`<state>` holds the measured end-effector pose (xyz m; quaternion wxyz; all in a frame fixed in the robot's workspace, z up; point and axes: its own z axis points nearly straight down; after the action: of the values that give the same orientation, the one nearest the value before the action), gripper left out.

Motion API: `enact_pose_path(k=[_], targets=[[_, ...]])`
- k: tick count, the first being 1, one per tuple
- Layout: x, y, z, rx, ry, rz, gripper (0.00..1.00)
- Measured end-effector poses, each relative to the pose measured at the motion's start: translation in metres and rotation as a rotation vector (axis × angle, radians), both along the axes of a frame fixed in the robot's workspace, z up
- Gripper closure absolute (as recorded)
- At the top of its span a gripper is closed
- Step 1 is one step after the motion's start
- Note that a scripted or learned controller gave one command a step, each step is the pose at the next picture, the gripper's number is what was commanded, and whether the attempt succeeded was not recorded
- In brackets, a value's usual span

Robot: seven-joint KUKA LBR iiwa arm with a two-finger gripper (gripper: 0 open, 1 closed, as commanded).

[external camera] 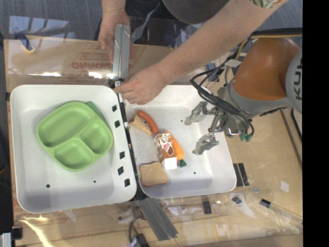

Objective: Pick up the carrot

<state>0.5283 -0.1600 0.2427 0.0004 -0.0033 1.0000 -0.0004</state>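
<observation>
My claw (pixel 203 128) hangs spread wide and empty at centre-right of the frame, poised just right of the carrot (pixel 177 149) lying against the milk carton (pixel 165 147), lower centre.

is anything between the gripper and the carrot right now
Nothing visible lies between them. The gripper, fingers spread, hangs over bare bin floor right of the carrot. The small carton touches the carrot's far, left side, which could crowd a grasp.
</observation>
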Motion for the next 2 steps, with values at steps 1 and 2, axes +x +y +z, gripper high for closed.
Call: enact_pose_path(k=[1, 2], targets=[[0.017, -0.034, -0.139, 0.001, 0.004, -0.278, 0.00], [0.021, -0.045, -0.148, 0.003, -0.006, -0.784, 0.00]])
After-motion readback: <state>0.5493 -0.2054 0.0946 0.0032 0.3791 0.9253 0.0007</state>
